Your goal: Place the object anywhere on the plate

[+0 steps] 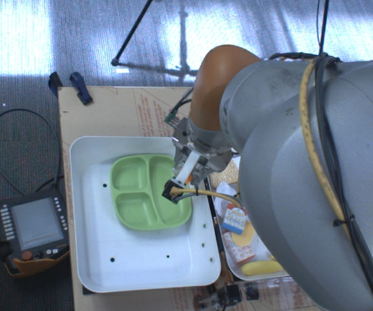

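A light green plate point(148, 190) with three compartments lies in the left white bin point(102, 258); nothing rests in the compartments I can see. My gripper point(191, 166) hangs over the plate's right edge, near the wall shared by the two bins. The wrist and arm hide what is under it. No object shows in its grasp.
The right bin point(230, 271), mostly under the arm, holds a small blue, white and red carton point(235, 219), a red and orange packet point(240, 249) and a yellow banana-like piece point(261, 268). A teach pendant point(32, 228) lies on the floor at left.
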